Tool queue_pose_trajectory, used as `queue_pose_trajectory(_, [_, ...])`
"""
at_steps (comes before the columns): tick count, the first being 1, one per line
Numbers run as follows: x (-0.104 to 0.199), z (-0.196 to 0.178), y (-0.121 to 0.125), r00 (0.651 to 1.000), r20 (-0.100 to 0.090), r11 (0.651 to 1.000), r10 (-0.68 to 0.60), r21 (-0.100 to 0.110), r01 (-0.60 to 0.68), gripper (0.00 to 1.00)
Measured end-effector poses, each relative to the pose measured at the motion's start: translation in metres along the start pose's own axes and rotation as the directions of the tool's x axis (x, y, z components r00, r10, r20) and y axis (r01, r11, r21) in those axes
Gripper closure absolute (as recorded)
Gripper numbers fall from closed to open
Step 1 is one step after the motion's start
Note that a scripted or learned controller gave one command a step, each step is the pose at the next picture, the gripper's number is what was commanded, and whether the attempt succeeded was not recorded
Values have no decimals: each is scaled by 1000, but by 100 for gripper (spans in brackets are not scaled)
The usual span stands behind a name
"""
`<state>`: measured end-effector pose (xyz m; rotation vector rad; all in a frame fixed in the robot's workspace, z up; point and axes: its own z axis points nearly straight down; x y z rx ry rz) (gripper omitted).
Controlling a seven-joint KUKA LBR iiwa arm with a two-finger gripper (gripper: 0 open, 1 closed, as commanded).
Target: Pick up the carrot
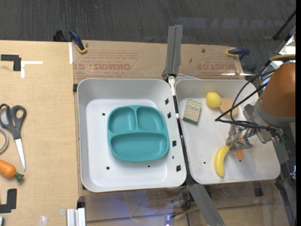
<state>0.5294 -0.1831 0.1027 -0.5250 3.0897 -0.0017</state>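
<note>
In the right bin (202, 171), a small orange carrot (240, 154) peeks out near the front right, mostly hidden beneath the tool. My gripper (237, 144) hangs directly over it, low in the bin, with the arm's orange band (282, 91) above and cables draped across. Whether the carrot is between the gripper's tips is hidden by the gripper body. A yellow banana (220, 160) lies just left of the carrot, nearly touching the gripper.
A lemon (213, 99), a small patterned box (192, 111) and a tan round object (226, 105) lie at the right bin's back. The left bin (91, 168) holds a teal divided plate (138, 133). On the bench at far left lie scissors (16, 126) and another orange carrot (7, 169).
</note>
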Motion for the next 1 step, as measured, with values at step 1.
queue_pose_trajectory(1, [17, -99, 44, 996, -2, 996, -90, -2, 90, 100])
